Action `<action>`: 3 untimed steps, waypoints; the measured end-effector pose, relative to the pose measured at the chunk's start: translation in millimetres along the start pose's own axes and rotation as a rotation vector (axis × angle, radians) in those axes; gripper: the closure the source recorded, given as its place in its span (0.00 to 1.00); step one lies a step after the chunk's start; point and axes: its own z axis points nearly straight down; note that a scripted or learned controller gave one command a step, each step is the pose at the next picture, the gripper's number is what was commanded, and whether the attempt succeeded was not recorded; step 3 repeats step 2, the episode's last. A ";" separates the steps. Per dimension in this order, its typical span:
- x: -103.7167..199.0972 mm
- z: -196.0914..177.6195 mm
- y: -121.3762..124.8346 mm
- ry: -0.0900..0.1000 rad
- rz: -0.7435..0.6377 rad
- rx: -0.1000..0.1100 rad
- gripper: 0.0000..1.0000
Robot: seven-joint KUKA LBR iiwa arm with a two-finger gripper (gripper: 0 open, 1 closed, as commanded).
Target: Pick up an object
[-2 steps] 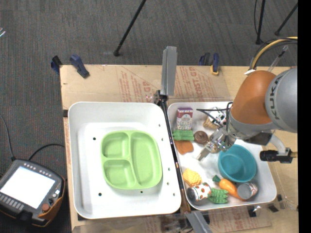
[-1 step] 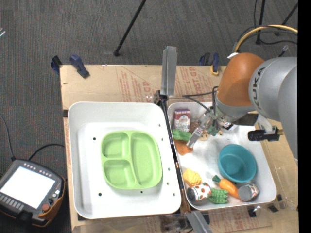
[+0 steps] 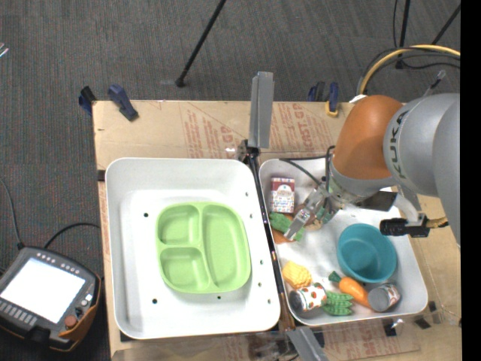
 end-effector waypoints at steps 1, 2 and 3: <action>8.5 -0.6 -98.4 -0.001 -0.095 0.001 0.00; -12.3 0.3 -18.4 -0.001 -0.043 -0.003 0.00; -12.3 0.3 -18.4 -0.001 -0.043 -0.003 0.00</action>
